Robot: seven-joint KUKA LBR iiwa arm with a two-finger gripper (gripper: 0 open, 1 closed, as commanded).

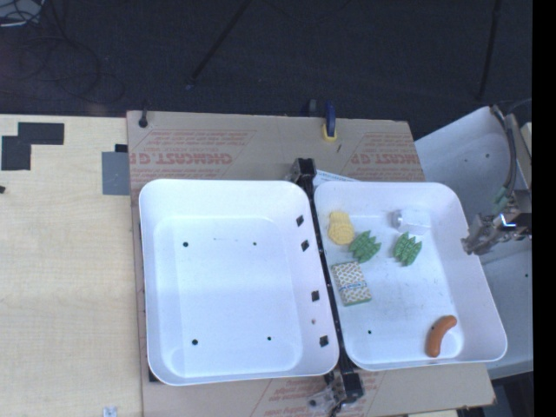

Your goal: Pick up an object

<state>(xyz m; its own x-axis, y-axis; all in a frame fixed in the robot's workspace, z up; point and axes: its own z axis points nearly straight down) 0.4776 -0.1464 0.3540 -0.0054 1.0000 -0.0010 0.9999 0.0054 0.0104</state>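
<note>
The right bin holds a yellow lumpy piece, two green spiky pieces, a checkered green-and-white packet, a small clear or grey item near the back, and an orange sausage-shaped piece at the front right. My gripper sits at the far right, just outside the right bin's right rim, above the bench. Nothing shows between its tips.
The left bin is beside the right one, joined by a black divider with clips. Both rest on a cardboard sheet. A yellow-and-blue clamp stands at the back edge. A grey plate lies right.
</note>
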